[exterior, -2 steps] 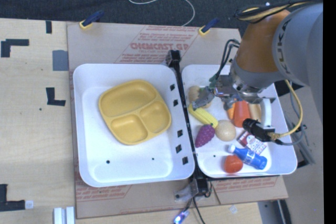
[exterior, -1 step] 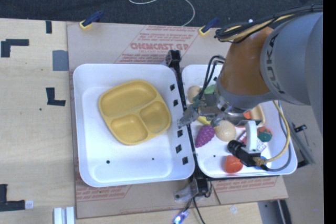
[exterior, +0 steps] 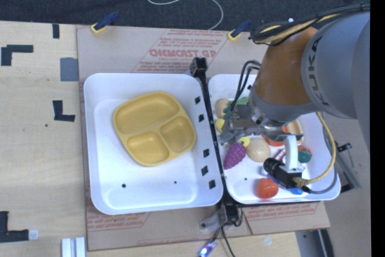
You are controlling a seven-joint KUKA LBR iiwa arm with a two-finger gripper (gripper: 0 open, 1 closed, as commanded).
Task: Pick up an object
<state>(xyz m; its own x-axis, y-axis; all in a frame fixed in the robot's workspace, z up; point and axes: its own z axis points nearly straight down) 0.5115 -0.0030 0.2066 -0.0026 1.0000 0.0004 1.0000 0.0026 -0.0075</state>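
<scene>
Purple stands out first: a grape bunch [exterior: 234, 155] lies in the right bin [exterior: 328, 129], close against the wall shared with the left bin [exterior: 96, 129], and the gripper [exterior: 236, 125] is seen low over that same edge, just above the bunch in the picture. Whether anything is being pinched cannot be told, because the metal parts under the wrist are blurred and half hidden by the orange band [exterior: 283, 69]. A pale egg [exterior: 257, 149] sits just beside the bunch, toward the bin's middle, and a tomato [exterior: 267, 188] rests near the bin's front edge, well clear of the tool. More small items are crowded under the arm and cannot be named. A yellow tray [exterior: 155, 128] lies alone in the left bin. The step in hand looks like a descent onto a target, the grapes being the likeliest pick. For a good grasp, a straight drop should be kept, with one side of the tool held off the dividing wall and the egg not nudged aside. A hold should be confirmed before lifting.
</scene>
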